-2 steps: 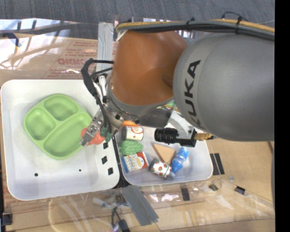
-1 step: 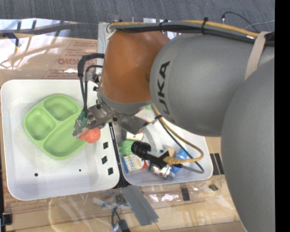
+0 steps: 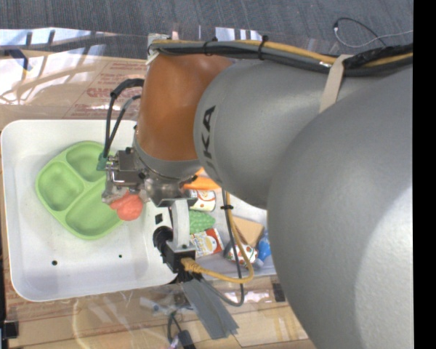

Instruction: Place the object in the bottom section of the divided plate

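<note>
Beside the green divided plate, a rounded red-orange object sits under the end effector, whose grip I cannot tell.

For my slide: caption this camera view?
Claw above red object at green divided plate's bottom section.

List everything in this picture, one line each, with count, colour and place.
divided plate: one, green, three sections, in the left bin
left bin: one, white, left half of bench
round object: one, orange-red, at the plate's right edge under the wrist
packaged items: several, mixed colours, in the right bin, mostly hidden by the arm
cardboard sheet: one, brown, behind the bins
arm: one, grey with orange band, reaching from the right
gripper: one, metal, over the plate's right edge
</note>
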`<move>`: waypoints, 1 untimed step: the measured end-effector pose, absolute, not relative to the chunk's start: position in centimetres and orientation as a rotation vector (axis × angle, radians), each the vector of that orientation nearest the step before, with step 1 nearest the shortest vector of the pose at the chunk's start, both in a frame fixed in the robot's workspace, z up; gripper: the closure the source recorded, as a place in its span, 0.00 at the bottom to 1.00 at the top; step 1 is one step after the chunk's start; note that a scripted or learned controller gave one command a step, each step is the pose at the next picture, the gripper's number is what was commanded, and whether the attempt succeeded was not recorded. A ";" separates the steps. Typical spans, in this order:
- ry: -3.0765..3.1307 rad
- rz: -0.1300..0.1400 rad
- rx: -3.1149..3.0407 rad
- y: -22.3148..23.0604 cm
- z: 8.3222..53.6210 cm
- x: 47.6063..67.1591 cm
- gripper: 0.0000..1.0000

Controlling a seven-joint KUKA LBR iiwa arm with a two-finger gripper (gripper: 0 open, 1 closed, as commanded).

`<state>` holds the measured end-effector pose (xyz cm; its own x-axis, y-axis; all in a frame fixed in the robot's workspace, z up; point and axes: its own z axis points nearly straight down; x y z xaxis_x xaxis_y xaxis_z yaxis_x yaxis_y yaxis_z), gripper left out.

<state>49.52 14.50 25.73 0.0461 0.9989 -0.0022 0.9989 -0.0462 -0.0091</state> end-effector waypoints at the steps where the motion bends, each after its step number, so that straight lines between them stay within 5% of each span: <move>1: -1.918 0.012 -2.483 18.7 24.4 47.5 1.00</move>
